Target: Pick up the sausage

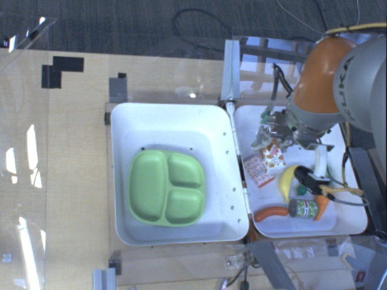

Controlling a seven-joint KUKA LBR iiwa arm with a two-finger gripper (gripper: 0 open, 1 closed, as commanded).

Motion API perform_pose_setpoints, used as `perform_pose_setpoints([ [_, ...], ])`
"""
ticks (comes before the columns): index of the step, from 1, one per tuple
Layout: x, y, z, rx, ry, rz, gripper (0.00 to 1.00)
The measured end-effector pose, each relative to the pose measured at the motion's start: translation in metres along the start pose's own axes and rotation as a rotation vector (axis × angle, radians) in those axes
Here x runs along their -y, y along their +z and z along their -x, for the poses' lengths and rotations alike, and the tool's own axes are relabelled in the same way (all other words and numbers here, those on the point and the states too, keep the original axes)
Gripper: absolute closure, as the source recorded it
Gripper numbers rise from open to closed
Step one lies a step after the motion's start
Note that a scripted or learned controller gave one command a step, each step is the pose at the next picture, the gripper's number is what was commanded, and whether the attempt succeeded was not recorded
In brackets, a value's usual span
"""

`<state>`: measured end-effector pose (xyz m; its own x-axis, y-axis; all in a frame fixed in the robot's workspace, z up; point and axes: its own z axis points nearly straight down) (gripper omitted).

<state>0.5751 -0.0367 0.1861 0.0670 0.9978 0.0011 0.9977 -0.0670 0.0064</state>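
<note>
1. Two shallow white bins sit side by side on the bench: the left bin (121,162) and the right bin (351,222).
2. The left bin holds a green divided plate (166,187), lying flat with one long compartment on its left and two smaller ones on its right.
3. The sausage (271,212), orange-red and slightly curved, lies near the front edge of the right bin, toward its left corner.
4. Just to the right of the sausage lies a small bottle (305,208) on its side, with a green label and a dark cap; its cap end appears to touch the sausage's tip or sit just beside it.
5. A yellow banana (285,182) lies above the sausage, apart from it, curved and pointing toward the bin's middle.
6. Red-and-white snack packets (264,164) lie to the left of the banana, near the divider between the bins.
7. An orange carrot-like piece (323,205) pokes out to the right of the bottle.
8. The grey arm with its orange band (323,77) reaches in from the right, over the back part of the right bin.
9. The gripper (269,132) hangs above the snack packets, well apart from the sausage; whether its jaws are open or closed I cannot tell, as the metal parts blur together.
</note>
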Motion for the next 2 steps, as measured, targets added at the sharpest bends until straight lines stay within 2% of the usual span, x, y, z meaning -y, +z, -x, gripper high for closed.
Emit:
perform_pose_setpoints([
  [1,0.032,0.074,0.038,0.001,-0.307,0.009,1.0],
  [2,0.076,0.092,0.086,0.003,0.104,0.019,1.0],
])
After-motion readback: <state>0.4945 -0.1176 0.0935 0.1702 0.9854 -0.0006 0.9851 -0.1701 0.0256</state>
